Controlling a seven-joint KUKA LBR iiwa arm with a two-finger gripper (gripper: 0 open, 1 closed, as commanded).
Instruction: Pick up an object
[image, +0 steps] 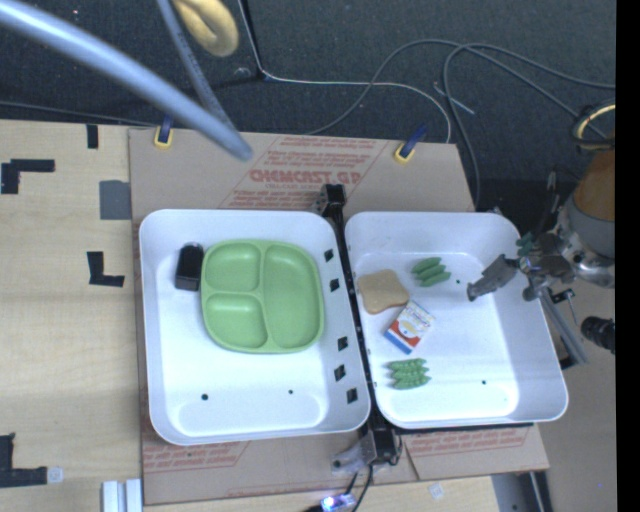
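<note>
Cardboard-topped bench carries two shallow white plastic bins; the right bin (520, 395) is the landmark. Nearest in it lies a cluster of green pea pods (408, 374), then a small red, white and blue carton (410, 327), probably light and stiff, best pinched across its narrow sides. Farther back sit a tan bread slice (382, 290) and another green pod (429, 271). At the bin's right rim hangs the gripper (490, 279), its opening unreadable.

Left bin (165, 330): green divided plate (263, 296), small black block (189, 267) touching its left edge. Right bin (520, 390): tan bread slice (382, 290), two green pea pods (430, 271) (408, 373), small red-white-blue carton (410, 327). Gripper (486, 281) at right rim, over bin, nothing between fingers.
</note>
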